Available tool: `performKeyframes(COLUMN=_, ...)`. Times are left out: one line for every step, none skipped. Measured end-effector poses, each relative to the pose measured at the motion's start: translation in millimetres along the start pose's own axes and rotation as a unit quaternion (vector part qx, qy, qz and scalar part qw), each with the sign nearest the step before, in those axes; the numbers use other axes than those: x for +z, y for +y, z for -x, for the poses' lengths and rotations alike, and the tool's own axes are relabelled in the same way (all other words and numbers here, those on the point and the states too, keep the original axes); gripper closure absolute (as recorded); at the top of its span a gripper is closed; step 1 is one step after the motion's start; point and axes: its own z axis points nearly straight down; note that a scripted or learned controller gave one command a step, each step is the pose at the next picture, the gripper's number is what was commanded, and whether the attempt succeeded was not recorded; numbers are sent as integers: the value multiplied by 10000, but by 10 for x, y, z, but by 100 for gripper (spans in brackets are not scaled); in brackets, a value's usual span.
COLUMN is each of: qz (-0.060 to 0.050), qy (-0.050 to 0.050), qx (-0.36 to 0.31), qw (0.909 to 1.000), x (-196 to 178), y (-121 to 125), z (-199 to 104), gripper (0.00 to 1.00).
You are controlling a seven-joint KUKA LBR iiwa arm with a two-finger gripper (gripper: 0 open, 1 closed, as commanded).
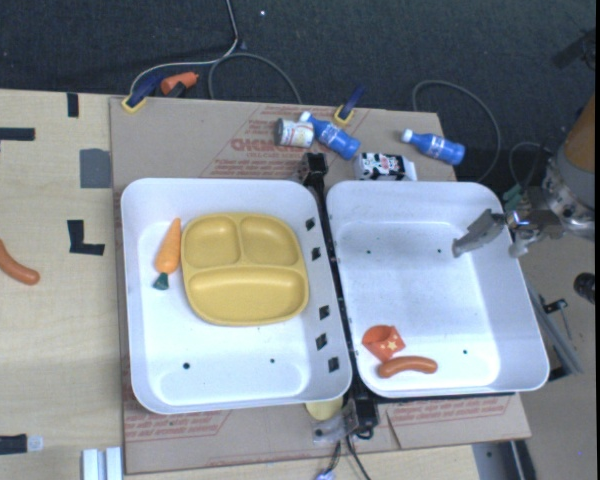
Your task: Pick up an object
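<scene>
**Gripper at the rim, targets well away**

At the right bin's (500, 363) far right edge, your gripper (485, 234) hangs over the rim with nothing between its fingers. Whether they stand wide or narrow you cannot tell; only one grey finger reads plainly, slanting down and left.

The likeliest picks lie in this bin's near part: a sausage (408, 366) and, touching or just beside it on the far-left side, a red piece (383, 341). Both sit well apart from the gripper. The sausage's long axis runs left-right, its right end tipped slightly toward the far side.

Your risks, as a judgement:
- The two lie so close that a closing finger may push one into the other, or pinch both.
- A grip along the sausage's length instead of across it would likely slip off the rounded ends.
- The sausage lies near the near wall; a descent there could catch the rim.
- The left bin's carrot (168, 246) rests against the yellow tray (246, 268), leaving little finger room.
</scene>
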Motion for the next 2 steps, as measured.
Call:
performKeyframes(qz=-39, qy=20, qx=-24, qw=10000, x=1049, y=169, z=-596, gripper=0)
performKeyframes(qz=14, qy=-13, qx=-21, qw=10000, x=1804, y=658, z=-876, gripper=0)
